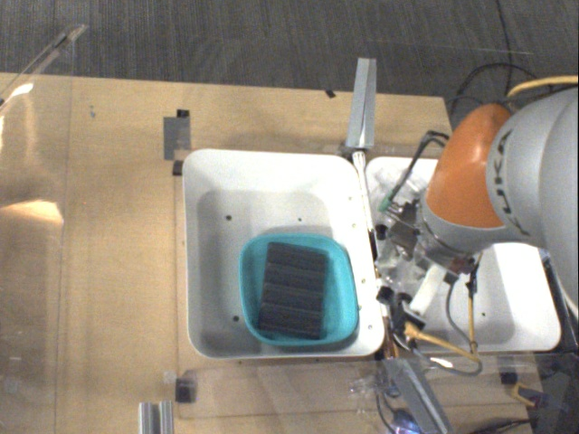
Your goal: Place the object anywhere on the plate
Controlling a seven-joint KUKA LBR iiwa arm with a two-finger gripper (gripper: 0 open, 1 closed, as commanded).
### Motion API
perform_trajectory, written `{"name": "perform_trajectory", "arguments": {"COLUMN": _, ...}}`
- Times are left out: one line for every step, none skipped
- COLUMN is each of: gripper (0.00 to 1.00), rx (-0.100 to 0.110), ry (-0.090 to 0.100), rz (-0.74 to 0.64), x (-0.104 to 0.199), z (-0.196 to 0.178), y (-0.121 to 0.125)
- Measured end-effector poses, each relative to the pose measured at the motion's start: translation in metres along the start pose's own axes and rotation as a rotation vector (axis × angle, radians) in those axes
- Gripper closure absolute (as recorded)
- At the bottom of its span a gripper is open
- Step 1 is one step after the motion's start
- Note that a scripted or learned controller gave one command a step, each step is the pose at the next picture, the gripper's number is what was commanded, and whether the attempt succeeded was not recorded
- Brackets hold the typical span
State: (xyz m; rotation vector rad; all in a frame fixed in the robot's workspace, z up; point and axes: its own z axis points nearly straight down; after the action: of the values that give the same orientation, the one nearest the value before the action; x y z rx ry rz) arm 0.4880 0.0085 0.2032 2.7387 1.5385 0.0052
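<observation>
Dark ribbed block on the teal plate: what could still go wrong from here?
1. The dark ribbed rectangular block covers much of the teal plastic plate, so a nudge might push it over the rim.
2. The grey arm's wrist hangs over the wall between the two white bins; any move left from there could clip it.

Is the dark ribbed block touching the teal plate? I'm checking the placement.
Touching. The camera view shows the dark ribbed block lying flat inside the teal plate, teal rim visible around it, no gap beneath.
</observation>
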Motion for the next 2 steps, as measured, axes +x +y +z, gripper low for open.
{"name": "perform_trajectory", "arguments": {"gripper": 1.0, "rx": 0.001, "ry": -0.001, "rz": -0.068, "x": 0.027, "z": 0.02, "y": 0.013}}
{"name": "perform_trajectory", "arguments": {"gripper": 1.0, "rx": 0.0, "ry": 0.0, "rz": -0.123, "x": 0.06, "z": 0.019, "y": 0.017}}
